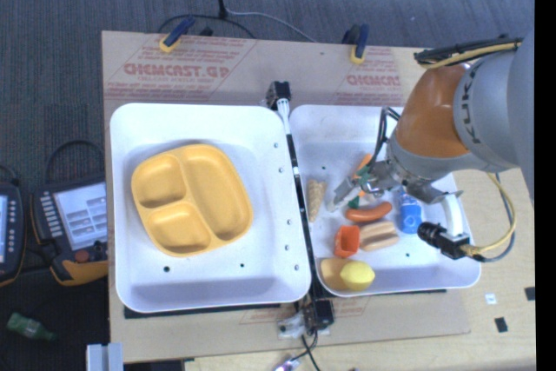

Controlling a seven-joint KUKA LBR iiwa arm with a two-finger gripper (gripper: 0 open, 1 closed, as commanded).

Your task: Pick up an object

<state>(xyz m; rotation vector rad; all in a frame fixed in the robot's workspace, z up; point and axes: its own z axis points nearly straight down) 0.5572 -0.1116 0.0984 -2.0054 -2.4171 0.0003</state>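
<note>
Taking the right bin (330, 122) as landmark: joined on its left by the left bin (122, 187), with a divided plate (191, 197) inside that. Within the landmark, a gripper (369, 178) near the middle, a sausage (368, 210) just below it, a bun (379, 235) lower still, a lemon (357, 274) at the near edge, and a cup (347, 241) just left of the bun.
</note>
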